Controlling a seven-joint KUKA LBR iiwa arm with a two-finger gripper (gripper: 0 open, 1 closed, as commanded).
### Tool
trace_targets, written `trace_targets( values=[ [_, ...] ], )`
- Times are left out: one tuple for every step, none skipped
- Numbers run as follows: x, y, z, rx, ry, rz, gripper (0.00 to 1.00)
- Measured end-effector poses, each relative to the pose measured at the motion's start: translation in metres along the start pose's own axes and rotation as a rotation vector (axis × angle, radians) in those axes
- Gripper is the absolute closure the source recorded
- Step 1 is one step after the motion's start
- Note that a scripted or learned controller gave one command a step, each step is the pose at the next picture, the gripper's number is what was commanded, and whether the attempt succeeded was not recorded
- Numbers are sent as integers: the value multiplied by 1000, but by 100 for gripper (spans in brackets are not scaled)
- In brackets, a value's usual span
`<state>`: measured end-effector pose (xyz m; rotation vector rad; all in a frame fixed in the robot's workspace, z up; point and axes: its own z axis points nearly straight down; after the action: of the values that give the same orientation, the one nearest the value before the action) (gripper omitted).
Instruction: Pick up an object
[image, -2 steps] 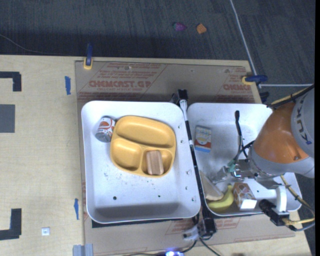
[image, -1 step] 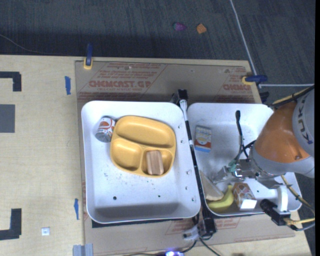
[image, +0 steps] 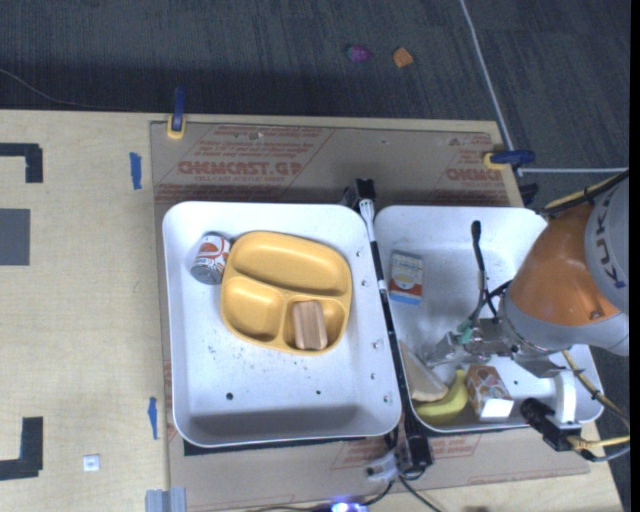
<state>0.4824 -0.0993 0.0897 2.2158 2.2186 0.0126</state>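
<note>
Two shallow white bins sit side by side on the surface, a left bin (image: 185, 330) and a right bin (image: 440, 225). The left bin holds three things: one yellow divided tray (image: 285, 262) with three compartments, one crushed soda can (image: 209, 258) touching the tray's upper left edge, and one tan block (image: 309, 325) lying in the tray's lower right compartment. The right bin holds four items that can be made out: one small carton (image: 405, 276) with a blue band lying flat towards the tray's side of the bin, one banana (image: 446, 399), one small brown-and-white box (image: 487, 390) just beside the banana's right end, and some crumpled clear wrapping (image: 432, 356) just above the banana (its exact shape is hard to tell).

The banana lies at the near edge of the right bin, its long axis roughly left to right and curving upward at the right end, where its tip points up towards the arm.

The grey arm with its orange band (image: 562, 275) reaches over the right bin, and the gripper (image: 478, 338) hangs just above the banana; whether it is open or closed cannot be told.
</note>
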Motion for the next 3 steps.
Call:
trace_targets(
  values=[
    [4,0,1,-2,-8,4,0],
    [3,0,0,-1,-6,3,0],
    [4,0,1,-2,-7,5,0]
  ],
)
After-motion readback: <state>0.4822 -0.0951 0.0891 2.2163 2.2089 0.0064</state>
